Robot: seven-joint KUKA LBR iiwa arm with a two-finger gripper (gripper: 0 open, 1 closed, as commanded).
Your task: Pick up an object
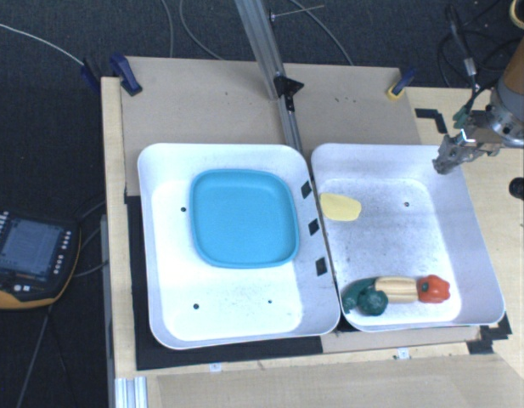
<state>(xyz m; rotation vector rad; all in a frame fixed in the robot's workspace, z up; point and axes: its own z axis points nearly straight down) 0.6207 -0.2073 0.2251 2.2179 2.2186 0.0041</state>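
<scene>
The right bin [453, 195] holds a pale yellow piece [340, 207] by its left wall. Along its near wall lie a dark green object [365, 299], a tan stick-shaped object [397, 289] and a red object [433, 289], touching in a row. My gripper [449, 157] hangs over the bin's far right rim, well away from all of them. Nothing shows between its fingers.
The left bin [164, 253] carries a blue square plate [244, 218]. A slanted metal rail [263, 36] runs down to the gap between the bins. Blue and yellow clamps sit at the bench's far corners. A handheld pendant [28, 253] lies left of the bench.
</scene>
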